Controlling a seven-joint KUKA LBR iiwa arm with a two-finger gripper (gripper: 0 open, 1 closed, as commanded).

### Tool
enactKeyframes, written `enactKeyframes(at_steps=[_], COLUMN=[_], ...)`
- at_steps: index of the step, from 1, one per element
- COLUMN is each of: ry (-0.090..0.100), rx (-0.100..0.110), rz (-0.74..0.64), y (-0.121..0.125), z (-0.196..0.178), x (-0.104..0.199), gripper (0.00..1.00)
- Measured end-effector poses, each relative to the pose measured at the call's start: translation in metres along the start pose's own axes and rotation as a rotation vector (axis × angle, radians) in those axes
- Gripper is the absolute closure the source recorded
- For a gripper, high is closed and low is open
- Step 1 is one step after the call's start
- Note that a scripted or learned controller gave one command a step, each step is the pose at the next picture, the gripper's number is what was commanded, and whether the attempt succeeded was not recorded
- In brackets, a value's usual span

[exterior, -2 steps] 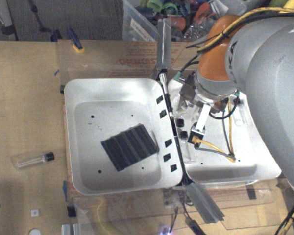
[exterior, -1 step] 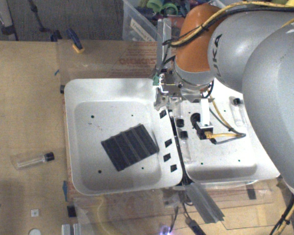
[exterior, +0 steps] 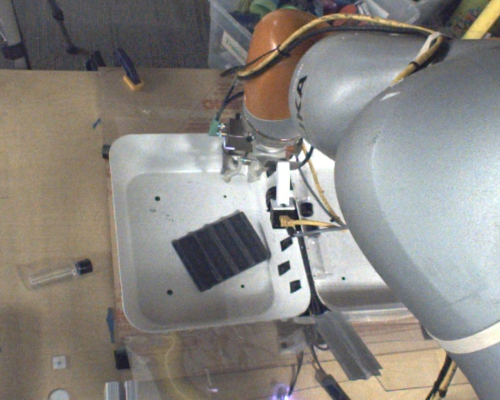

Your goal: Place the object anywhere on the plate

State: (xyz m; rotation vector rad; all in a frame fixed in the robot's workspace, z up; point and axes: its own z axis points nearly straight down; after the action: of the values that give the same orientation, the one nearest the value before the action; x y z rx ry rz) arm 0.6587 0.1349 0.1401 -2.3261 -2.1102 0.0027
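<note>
Gripper (exterior: pixel 252 163), finger state indeterminable, at bin (exterior: pixel 142 152) far rim; dark ridged plate (exterior: pixel 221 250) lies below-left, long axis diagonal.

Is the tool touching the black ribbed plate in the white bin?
Apart. In the camera view the tool is near the far wall of the white bin, and bare bin floor separates it from the black ribbed plate.
</note>
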Motion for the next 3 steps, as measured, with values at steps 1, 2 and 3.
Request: enactKeyframes(at_steps=[1,2,3], ry=[0.001,0.000,0.000], rx=[-0.002,0.001,0.002], rz=[0.229,-0.023,-0.395], y=[-0.016,-0.001,-0.002], z=[0.002,0.055,0.055], x=[0.090,0.087,0.091], gripper=[1.00,1.00,1.00])
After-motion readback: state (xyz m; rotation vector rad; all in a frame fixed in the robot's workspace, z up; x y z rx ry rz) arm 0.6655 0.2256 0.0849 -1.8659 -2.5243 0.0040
